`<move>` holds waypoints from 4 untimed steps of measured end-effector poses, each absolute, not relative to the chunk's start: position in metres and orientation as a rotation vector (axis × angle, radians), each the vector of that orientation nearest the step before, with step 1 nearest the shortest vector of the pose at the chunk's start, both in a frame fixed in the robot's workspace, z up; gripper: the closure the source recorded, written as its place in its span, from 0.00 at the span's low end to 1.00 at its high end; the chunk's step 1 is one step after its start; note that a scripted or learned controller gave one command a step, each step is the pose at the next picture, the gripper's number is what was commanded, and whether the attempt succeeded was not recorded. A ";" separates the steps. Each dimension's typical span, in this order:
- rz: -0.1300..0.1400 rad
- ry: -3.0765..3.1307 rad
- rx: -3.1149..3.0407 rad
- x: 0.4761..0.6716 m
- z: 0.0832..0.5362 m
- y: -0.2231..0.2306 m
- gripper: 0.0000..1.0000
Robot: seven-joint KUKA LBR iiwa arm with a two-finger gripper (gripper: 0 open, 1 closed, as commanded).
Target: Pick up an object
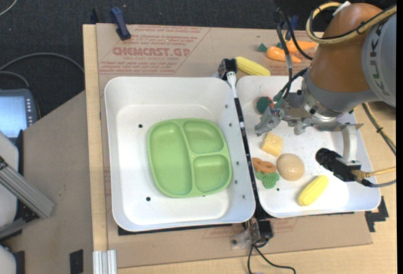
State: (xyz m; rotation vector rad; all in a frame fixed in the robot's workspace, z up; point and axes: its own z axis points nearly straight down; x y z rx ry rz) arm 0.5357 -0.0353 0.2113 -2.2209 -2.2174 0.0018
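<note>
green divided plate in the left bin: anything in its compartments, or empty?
Empty. The green divided plate lies flat in the left bin, and all three compartments show bare green. The toy food sits in the right bin.

Green tray [189,157], toy foods, perhaps cheese [272,144].

Divided plate [187,157]: green. Bins [119,140]: white. Cheese wedge [272,144]: pale yellow. Lemon [313,190]: yellow. Egg [291,166]: beige.
</note>
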 end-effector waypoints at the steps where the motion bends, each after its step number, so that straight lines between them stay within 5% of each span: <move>1: -0.008 -2.234 -2.211 0.570 0.212 0.067 0.00; 2: 0.002 -2.214 -2.231 0.546 0.237 -0.016 0.00; 3: 0.011 -2.209 -2.227 0.505 0.181 -0.072 0.00; 4: -0.008 -2.235 -2.209 0.547 0.185 0.036 0.00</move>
